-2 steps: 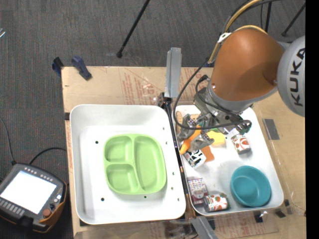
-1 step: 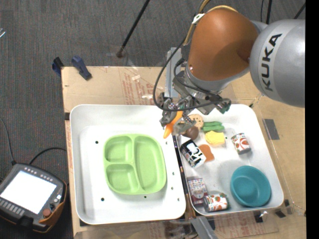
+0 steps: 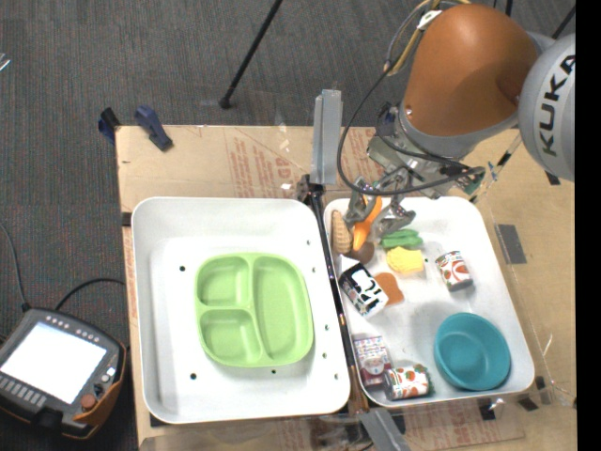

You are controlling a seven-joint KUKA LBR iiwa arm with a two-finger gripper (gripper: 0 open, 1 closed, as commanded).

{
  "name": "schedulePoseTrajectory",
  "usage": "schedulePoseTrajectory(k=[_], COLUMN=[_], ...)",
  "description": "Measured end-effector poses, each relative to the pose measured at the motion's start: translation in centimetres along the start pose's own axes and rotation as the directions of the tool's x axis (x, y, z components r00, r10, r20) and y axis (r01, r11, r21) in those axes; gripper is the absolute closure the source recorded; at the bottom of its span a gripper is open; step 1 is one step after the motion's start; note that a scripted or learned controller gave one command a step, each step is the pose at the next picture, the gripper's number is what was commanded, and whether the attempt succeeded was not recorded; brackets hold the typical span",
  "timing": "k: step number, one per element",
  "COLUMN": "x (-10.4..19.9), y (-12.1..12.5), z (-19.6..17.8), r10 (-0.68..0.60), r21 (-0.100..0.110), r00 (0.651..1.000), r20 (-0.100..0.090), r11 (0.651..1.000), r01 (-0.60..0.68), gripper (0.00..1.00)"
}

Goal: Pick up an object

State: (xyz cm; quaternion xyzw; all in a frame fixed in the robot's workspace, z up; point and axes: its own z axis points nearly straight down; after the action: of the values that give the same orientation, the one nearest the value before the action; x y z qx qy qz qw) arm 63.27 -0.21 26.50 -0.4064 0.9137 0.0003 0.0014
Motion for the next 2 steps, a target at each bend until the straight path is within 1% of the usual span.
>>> schedulePoseTrajectory(k=[1,2], x=[10.4,5.5], y=[6.8,6.0], z=[-1.7,0.5], r10=[-0.120,-0.281], r21=[0.000,-0.006], r00=[0.993,0.960], r20=[0.000,0.000], r11=[0.993,0.960], r01=[0.120,0.281], gripper=[1.00,1.00])
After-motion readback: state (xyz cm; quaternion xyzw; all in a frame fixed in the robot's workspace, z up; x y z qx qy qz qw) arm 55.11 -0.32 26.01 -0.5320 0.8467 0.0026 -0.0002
